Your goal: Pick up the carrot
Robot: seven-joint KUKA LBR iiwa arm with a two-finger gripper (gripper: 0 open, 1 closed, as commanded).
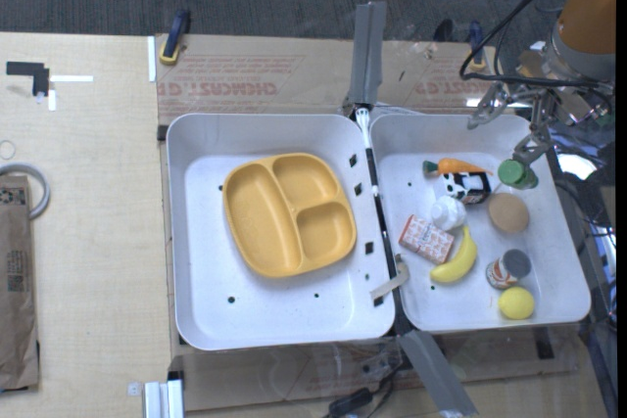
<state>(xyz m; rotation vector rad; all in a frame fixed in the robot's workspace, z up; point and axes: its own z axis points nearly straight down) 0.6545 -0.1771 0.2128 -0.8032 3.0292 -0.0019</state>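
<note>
The carrot is small and orange, with a green top pointing left. It lies near the back of the right bin, beside a black-and-white toy. My gripper hangs over the bin's back right corner, to the right of the carrot and a little behind it. Its two fingers are spread open with nothing between them, and they are clear of the carrot.
The right bin also holds a green round piece, a brown ball, a white lump, a pink cracker box, a banana, a can and a lemon. A yellow divided plate lies in the left bin.
</note>
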